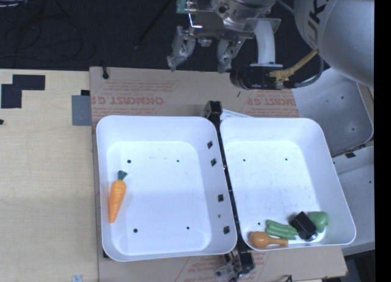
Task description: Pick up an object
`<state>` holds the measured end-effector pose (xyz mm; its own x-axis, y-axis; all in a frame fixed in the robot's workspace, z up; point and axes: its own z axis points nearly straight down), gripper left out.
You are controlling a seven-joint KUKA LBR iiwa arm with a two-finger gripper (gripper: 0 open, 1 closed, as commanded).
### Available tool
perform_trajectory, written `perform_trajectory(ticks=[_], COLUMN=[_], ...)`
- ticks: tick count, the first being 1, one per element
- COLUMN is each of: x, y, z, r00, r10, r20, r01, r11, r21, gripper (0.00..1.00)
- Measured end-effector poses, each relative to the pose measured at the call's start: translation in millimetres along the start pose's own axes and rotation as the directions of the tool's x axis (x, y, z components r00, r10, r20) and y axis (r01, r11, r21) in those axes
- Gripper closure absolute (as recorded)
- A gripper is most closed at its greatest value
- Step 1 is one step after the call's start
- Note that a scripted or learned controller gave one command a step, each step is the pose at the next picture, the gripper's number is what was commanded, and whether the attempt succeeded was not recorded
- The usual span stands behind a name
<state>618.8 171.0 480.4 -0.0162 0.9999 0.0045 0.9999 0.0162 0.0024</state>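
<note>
The arm (pixel 330 11) is a rounded grey housing with dark lettering partly visible on its side. Below the housing, a white curved fitting meets a black cylindrical part with a yellowish cable. The hand (pixel 201 54) has two grey metal fingers (pixel 178 51) beneath a metallic wrist block.

We see the gripper (pixel 201 52) hanging above the bench's far edge, jaws apart and holding nothing; a carrot (pixel 116 197) lies in the left bin (pixel 153 129).
</note>
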Motion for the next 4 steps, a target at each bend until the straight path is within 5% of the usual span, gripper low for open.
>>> perform_trajectory(ticks=[1,2,3,4], x=[-117.2,-188.9,-183.7,-230.7], y=[-17.1,23.4,22.7,-5.0], z=[-50.5,-57.2,-66.9,121.9], r00=[1.000,1.000,1.000,1.000], r10=[0.026,0.023,0.013,0.021], r20=[0.007,0.008,0.006,0.005], r01=[-0.026,-0.023,-0.013,-0.021], r11=[1.000,1.000,1.000,1.000], r21=[0.001,0.005,0.010,0.022], gripper=[0.00,0.00,1.00,1.00])
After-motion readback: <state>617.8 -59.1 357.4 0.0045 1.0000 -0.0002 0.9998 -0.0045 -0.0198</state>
